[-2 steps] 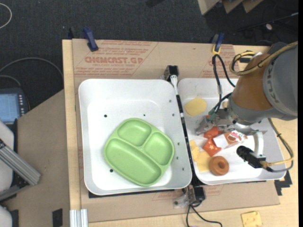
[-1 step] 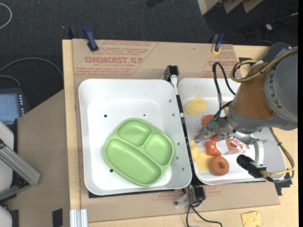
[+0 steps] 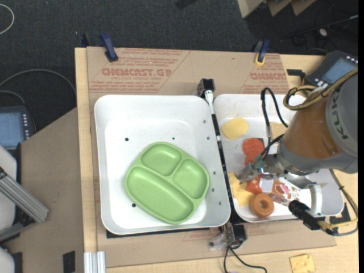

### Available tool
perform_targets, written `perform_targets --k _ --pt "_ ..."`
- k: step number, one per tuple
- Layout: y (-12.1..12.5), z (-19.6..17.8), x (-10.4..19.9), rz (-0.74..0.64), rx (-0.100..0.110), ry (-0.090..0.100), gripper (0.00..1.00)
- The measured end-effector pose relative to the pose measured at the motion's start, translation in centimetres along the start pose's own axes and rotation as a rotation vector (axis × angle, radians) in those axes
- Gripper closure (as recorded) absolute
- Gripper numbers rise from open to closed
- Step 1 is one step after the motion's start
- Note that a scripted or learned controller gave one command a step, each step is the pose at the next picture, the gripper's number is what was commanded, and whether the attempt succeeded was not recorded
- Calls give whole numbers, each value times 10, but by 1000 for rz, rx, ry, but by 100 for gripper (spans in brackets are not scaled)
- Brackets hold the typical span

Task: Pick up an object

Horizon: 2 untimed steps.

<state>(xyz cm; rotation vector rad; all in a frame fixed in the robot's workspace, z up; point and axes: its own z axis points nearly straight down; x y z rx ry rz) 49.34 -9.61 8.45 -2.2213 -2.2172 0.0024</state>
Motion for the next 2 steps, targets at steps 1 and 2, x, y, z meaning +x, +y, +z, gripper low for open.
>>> perform_targets --k 1,2 --pt "23 0 -3 -2 -6 -3 0" --pt "-16 0 -1 0 -2 0 0"
